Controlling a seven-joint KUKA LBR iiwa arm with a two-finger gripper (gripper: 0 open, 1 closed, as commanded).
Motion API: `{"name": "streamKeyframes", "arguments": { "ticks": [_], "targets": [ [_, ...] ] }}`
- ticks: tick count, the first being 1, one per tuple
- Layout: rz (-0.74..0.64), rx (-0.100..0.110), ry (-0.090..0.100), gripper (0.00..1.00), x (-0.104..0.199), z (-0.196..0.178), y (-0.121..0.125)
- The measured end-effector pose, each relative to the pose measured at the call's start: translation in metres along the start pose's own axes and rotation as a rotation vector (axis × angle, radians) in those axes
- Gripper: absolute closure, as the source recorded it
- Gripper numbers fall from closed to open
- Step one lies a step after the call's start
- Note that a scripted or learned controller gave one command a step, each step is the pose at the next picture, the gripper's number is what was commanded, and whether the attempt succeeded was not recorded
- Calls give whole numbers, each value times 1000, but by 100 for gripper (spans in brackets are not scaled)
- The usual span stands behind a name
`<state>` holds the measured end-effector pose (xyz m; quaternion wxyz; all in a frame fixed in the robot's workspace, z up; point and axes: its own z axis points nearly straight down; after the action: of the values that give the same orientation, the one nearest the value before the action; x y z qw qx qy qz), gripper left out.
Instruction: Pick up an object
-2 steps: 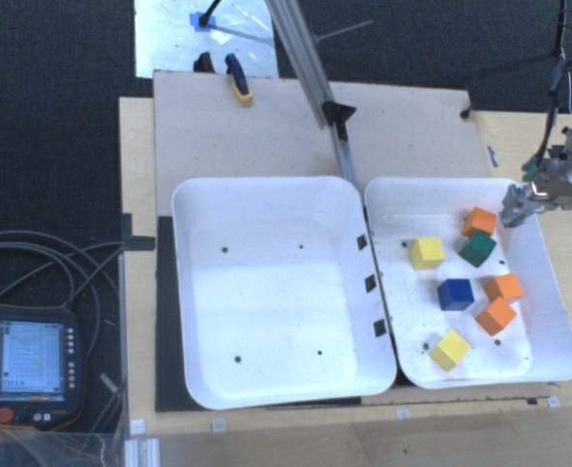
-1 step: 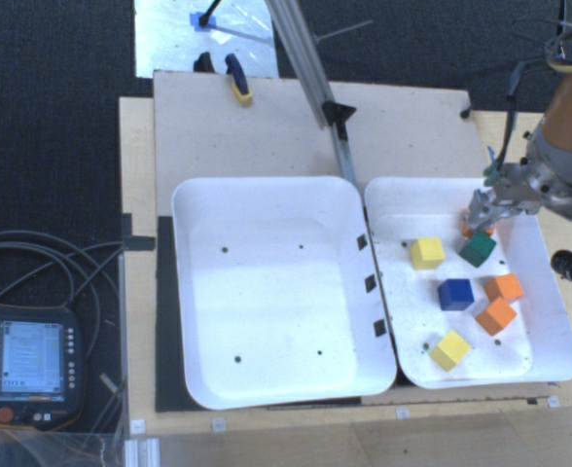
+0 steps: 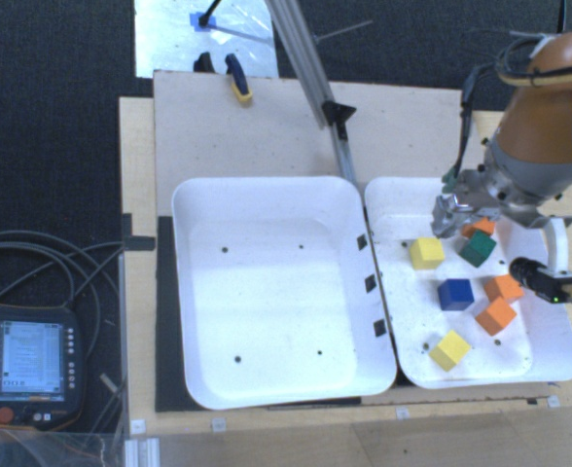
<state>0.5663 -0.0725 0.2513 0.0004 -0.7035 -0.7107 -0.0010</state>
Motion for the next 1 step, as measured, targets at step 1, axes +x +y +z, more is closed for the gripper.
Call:
{"name": "streamKeyframes", "arguments": {
  "ticks": [1],
  "targets": [
    [-2,-3,0,100,62,-5,1]
  ]
}}
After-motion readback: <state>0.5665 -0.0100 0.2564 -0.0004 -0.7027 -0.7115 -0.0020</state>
